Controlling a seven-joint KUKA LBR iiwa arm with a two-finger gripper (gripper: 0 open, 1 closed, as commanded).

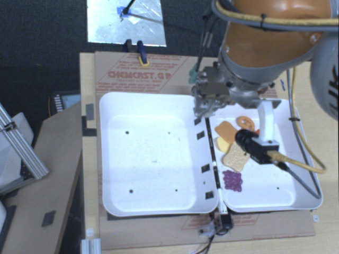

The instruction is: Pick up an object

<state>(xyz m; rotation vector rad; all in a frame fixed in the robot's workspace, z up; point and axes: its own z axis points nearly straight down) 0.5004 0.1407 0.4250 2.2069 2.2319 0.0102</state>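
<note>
The scene is taken by a single camera fixed above the bench (312,89), tilted downward at a slant so that both white bins are seen together — the left bin (153,152) whole, the right bin (275,189) partly covered. The far edge of the bench lies toward the top of the frame, the near edge toward the bottom. The arm (275,25) is caught close under the lens at the upper right — large and cropped by the frame. Dark floor (37,36) is seen beyond the bench at left and top.
</note>
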